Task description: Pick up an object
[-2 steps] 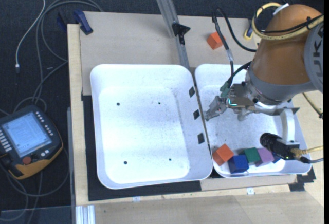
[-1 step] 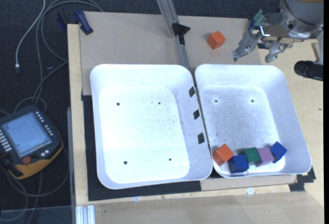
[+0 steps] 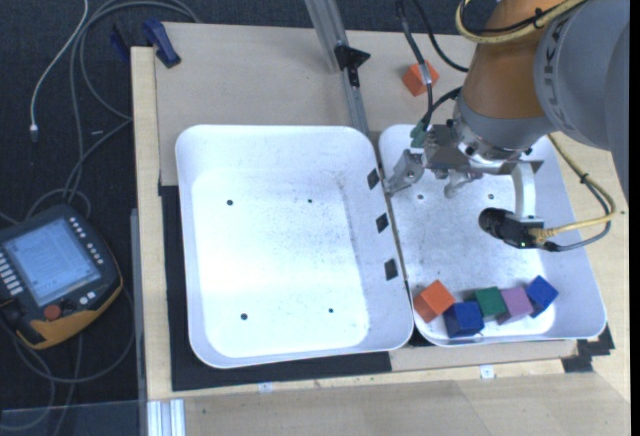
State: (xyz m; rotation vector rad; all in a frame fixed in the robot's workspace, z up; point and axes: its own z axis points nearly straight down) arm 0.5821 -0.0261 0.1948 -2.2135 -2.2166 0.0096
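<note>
Along the near edge of the right bin (image 3: 570, 224) lies a row of small blocks: orange (image 3: 435, 299), dark blue (image 3: 463, 318), green (image 3: 490, 303), purple (image 3: 516, 302) and blue (image 3: 541, 293). My gripper (image 3: 428, 182) hangs over the far left part of that bin, close to the wall between the bins. It is open, its fingers spread with nothing between them. It is well away from the row of blocks, which sits nearer the camera.
The left bin (image 3: 200, 224) stands beside the right one. Another orange block (image 3: 418, 79) rests on the bench beyond the bins. A metal pole (image 3: 320, 4) rises at the back. A black cable fitting (image 3: 505, 227) hangs from the arm over the right bin.
</note>
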